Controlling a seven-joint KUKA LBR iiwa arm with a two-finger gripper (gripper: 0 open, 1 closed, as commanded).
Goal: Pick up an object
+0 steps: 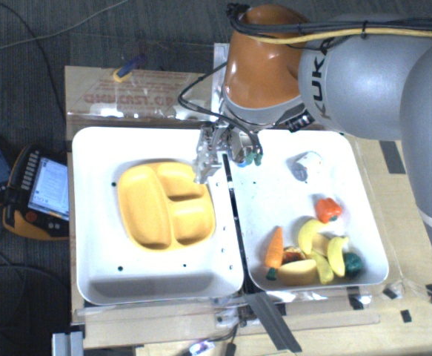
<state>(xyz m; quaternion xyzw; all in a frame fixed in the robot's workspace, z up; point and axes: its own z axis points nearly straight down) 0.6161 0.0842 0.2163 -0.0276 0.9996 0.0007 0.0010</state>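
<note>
My gripper (pixel 213 156) hangs below the orange wrist band, over the ridge where the two white bins meet, near their far side. It sits just above the far right corner of a yellow compartment tray (pixel 167 205) that lies in the left bin (pixel 97 265). Nothing shows in the gripper. The right bin (pixel 364 191) holds toy food at its near end: an orange carrot (pixel 275 247), a red-orange pepper (pixel 328 209), yellow bananas (pixel 312 236), a pale fruit slice (pixel 297 272) and a dark green piece (pixel 354 262). A small grey-white object (pixel 304 166) lies alone near the far side.
The grey arm body (pixel 371 65) covers the upper right of the view. A cardboard sheet (pixel 134 87) lies behind the left bin. A handheld pendant with a screen (pixel 41 195) rests on the floor at the left. Cables run across the dark carpet.
</note>
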